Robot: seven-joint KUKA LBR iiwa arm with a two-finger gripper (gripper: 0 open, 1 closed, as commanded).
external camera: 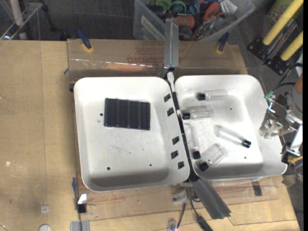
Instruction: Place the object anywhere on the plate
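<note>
At the right bin's (pixel 250 88) three o'clock rim, gripper (pixel 275 126), grip state unclear, nearest clear vial (pixel 232 137) toward nine o'clock, dark plate (pixel 127 114) in left bin (pixel 91 143).

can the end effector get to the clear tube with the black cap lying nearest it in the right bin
Probably yes. The end effector sits at the right bin's right edge, and the tube lies in the open with nothing over it; other tubes lie apart from it.
</note>
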